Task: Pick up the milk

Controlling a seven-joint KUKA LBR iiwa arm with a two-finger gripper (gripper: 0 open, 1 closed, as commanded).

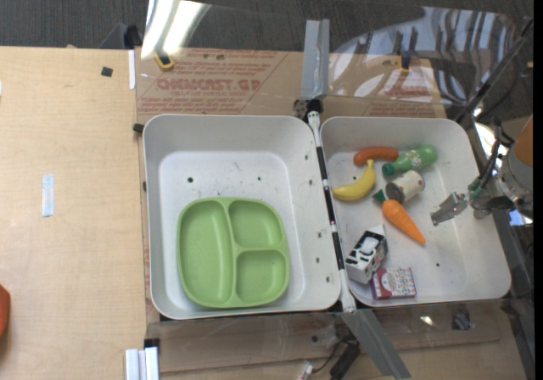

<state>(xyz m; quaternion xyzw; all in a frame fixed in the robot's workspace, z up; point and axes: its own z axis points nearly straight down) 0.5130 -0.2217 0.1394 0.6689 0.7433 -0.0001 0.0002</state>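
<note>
The milk is a small black-and-white carton lying tilted in the right bin, near its front left corner against the dividing wall. My gripper hovers over the right side of that bin, well to the right of the milk and slightly farther back. It is open with nothing between its fingers. An orange carrot lies between the gripper and the milk.
A pink box touches the milk's right front side. A banana, a sausage, a green bottle and a small can lie at the back. The left bin holds a green divided plate.
</note>
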